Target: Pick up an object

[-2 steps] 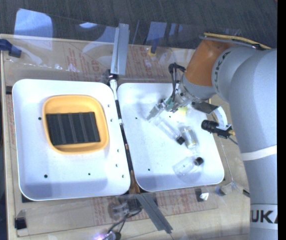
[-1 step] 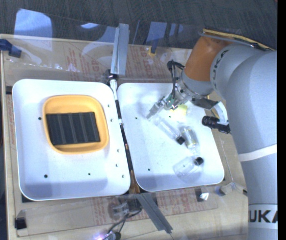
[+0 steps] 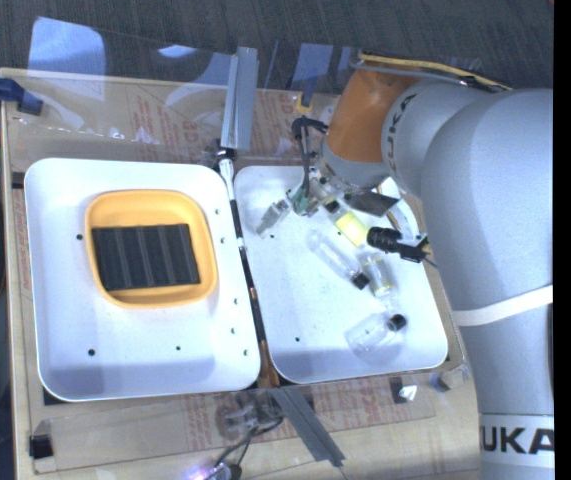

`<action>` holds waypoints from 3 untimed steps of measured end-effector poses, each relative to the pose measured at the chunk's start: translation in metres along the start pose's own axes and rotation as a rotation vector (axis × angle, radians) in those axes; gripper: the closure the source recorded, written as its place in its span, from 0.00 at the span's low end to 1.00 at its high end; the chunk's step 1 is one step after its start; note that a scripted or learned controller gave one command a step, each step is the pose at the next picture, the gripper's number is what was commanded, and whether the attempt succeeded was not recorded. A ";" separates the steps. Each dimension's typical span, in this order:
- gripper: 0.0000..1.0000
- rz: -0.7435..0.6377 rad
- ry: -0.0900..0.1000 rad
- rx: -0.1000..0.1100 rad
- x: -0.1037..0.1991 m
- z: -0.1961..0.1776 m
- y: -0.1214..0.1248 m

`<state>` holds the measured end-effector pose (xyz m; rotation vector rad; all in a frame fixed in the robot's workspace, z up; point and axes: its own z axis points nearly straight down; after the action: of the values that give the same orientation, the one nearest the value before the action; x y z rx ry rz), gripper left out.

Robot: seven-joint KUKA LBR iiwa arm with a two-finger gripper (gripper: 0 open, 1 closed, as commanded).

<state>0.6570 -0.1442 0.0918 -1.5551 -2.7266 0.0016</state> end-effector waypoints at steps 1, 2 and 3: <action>0.00 0.002 -0.004 -0.003 -0.057 -0.002 -0.033; 0.00 -0.077 -0.005 -0.003 -0.057 -0.048 -0.033; 0.00 -0.060 -0.008 -0.003 0.022 -0.007 0.014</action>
<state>0.6579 -0.1179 0.0987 -1.4769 -2.7789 0.0035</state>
